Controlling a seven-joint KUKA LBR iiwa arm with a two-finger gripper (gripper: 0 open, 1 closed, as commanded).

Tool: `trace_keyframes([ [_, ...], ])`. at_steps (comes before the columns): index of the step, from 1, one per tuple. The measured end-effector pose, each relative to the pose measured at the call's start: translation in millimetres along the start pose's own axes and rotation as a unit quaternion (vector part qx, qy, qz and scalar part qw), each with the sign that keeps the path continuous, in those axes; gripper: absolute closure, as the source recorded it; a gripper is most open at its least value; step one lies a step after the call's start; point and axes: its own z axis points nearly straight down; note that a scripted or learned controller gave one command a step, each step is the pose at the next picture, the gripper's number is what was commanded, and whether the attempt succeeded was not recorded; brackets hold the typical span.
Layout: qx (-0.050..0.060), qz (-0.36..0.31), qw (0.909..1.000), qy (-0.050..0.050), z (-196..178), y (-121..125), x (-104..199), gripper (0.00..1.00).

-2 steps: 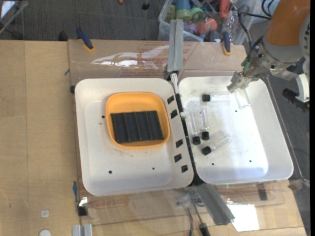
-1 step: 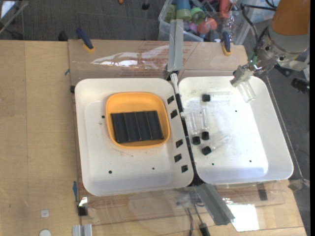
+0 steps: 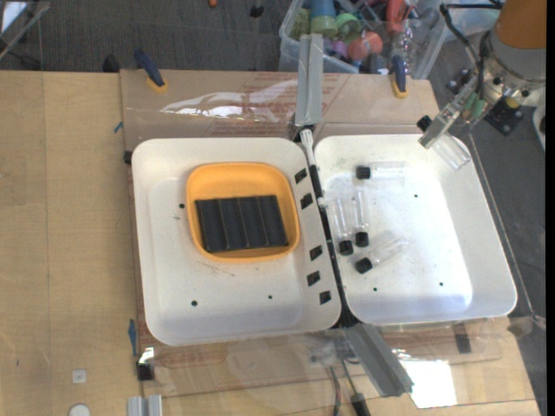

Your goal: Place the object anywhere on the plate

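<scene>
An orange plate [image 3: 201,185] sits in the left bin [image 3: 160,258]. A black ribbed block [image 3: 241,224] lies flat on the plate. Several clear tubes with black caps [image 3: 351,219] lie scattered in the right bin [image 3: 451,258], one of them apart near the back [image 3: 377,172]. My gripper [image 3: 439,131] hangs over the right bin's far right corner, well away from the plate. A pale, see-through shape [image 3: 453,151] shows just below its tip; whether it is held I cannot tell.
A metal divider bar [image 3: 305,85] runs back from between the two bins. A clear tub of colourful items [image 3: 364,16] stands behind the bench. Blue clamps [image 3: 153,74] sit at the back edge.
</scene>
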Motion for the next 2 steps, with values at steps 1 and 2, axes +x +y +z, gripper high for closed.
trace_keyframes([
  [1, 0.000, -0.015, 0.9999, 0.000, -52.0, -24.6, -26.2, 1.00],
  [2, -0.001, -0.217, 0.9761, -0.001, -154.3, -41.7, -42.5, 1.00],
])
